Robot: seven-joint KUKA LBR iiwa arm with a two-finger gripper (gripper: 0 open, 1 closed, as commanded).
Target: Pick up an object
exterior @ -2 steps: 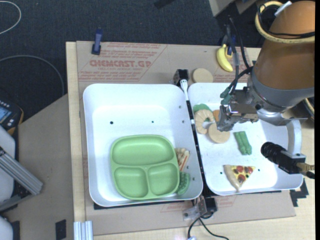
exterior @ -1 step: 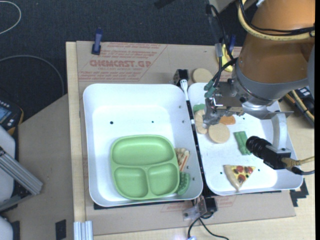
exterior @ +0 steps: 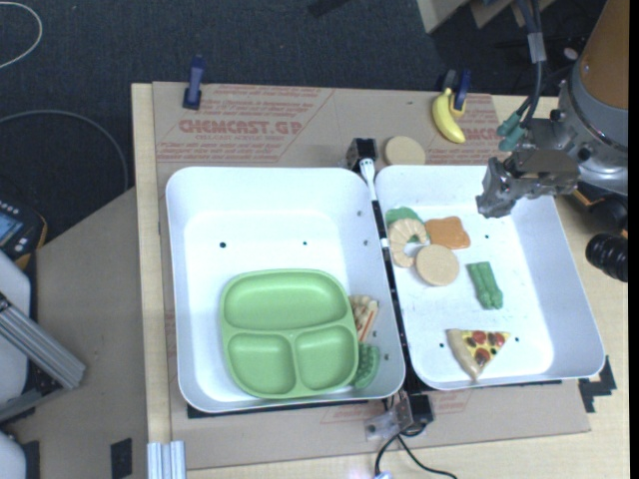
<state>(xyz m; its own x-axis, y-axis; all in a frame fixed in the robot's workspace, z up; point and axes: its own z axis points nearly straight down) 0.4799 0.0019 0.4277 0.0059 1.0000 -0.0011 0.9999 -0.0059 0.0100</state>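
Our claw (exterior: 496, 200) hangs over the right bin (exterior: 559, 297) at its one o'clock corner; we cannot tell its opening. Nearest lies the pizza slice (exterior: 477, 348), then the green pickle (exterior: 486, 284), then the orange piece (exterior: 447, 233).

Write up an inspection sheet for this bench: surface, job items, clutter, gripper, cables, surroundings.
Surface: brown board bearing left bin and right bin.
Job's things: right bin holds pizza slice, green piece, orange piece, round tan disc; left bin holds green divided tray.
Clutter: banana and a tan disc on the board outside the bins.
Grippers: gripper above the right bin's far right corner, holding nothing visible.
Cables: white cable on the floor.
Surroundings: dark carpet.
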